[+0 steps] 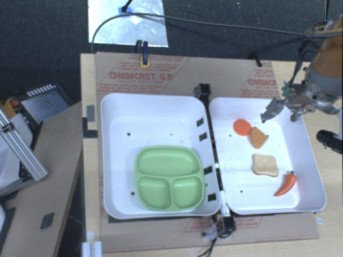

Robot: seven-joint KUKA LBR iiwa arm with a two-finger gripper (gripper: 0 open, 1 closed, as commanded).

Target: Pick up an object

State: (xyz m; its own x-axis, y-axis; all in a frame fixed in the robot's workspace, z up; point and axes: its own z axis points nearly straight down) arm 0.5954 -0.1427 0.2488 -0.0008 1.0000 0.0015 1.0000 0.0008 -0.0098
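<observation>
In the right bin (308, 159) lie an orange-red round slice (242, 126), a brown waffle-like cracker (258, 137), a slice of toast (265, 165) and an orange-red chili pepper (285, 184). My gripper (282, 112) hangs over the bin's far right part, up and to the right of the round slice and cracker. Its two dark fingers (269, 112) are spread apart with nothing between them.
The left bin (118, 143) holds a green divided plate (169, 176). A black divider with clips (209, 143) runs between the bins. Cables cross the dark floor behind the bench, and a metal sheet (128, 15) lies at the back.
</observation>
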